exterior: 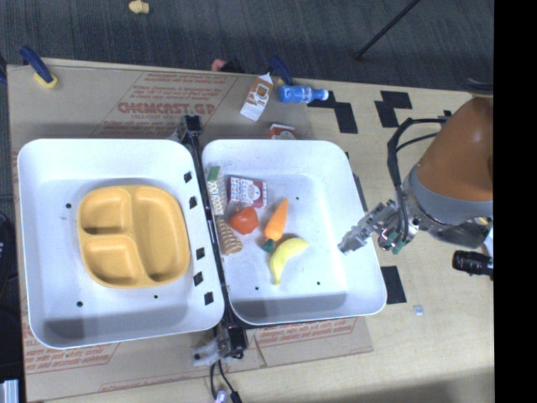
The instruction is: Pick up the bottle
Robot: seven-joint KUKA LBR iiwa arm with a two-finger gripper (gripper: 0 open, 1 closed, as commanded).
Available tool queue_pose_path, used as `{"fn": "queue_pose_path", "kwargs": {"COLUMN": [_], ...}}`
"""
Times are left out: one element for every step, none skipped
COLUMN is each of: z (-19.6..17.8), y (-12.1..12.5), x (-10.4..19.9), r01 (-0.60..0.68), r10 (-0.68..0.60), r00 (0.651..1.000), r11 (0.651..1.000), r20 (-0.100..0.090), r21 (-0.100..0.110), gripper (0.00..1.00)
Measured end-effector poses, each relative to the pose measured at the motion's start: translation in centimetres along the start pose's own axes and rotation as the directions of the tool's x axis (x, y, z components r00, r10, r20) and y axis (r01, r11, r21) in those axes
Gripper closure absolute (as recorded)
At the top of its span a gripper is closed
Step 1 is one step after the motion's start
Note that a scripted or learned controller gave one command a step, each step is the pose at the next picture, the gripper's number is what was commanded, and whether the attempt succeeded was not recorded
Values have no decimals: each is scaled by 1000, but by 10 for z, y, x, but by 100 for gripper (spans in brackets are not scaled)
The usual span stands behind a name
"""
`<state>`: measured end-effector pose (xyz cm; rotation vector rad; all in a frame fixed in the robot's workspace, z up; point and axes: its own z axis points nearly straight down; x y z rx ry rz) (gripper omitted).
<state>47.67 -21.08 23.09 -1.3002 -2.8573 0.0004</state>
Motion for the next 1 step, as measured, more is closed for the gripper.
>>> {"fn": "queue_pose_path", "kwargs": {"z": [0], "y": [0], "x": [0], "r01": [139], "r10": [-139], "r00": [990], "r11": [990], "r20": [-1], "r21": [0], "gripper": [100]}}
